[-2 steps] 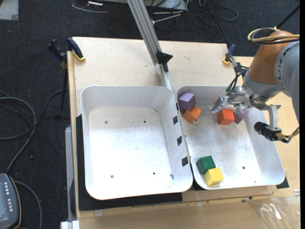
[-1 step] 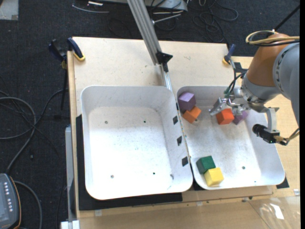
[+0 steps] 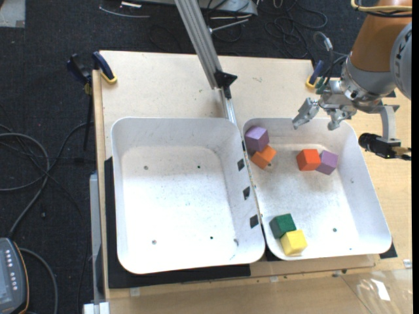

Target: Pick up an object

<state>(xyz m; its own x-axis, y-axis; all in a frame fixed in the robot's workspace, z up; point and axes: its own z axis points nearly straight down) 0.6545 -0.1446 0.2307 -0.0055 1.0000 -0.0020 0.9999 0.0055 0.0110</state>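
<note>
claw (image 3: 322,114): spread, empty, above right bin (image 3: 366,195) far rim
orange cube (image 3: 308,159): nearest claw, touching purple cube (image 3: 328,162)
handling: likely light, rigid; pinch free flat faces

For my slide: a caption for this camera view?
Open gripper hovers above the right bin holding six blocks.

Even, bright overhead light, soft shadows beneath the blocks (image 3: 289,233), sharp focus, mild grain throughout.
</note>
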